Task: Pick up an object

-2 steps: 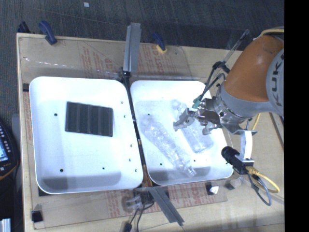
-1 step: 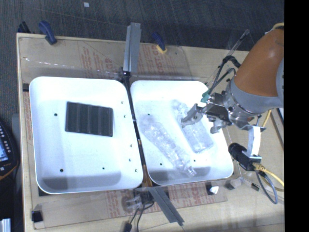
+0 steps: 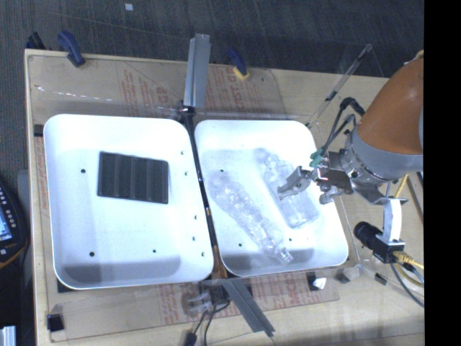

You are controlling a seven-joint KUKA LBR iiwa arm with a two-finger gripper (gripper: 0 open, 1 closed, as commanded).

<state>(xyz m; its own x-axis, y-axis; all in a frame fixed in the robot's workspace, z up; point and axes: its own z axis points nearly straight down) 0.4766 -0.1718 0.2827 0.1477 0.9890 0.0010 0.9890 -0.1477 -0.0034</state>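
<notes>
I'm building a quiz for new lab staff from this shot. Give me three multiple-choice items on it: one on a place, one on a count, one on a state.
1. Where does the dark ribbed pad lie?
A. left bin
B. right bin
C. bench outside the bins

2. How many clear plastic bottles lie in the right bin?
A. none
B. two
C. five

3. How do the bottles rest?
A. upright
B. stacked crosswise
C. on their sides, side by side

Answers: 1 A, the pad sits on the floor of the left bin. 2 B, one long bottle and another under the pincer. 3 C, both lie flat at a slant.
</notes>
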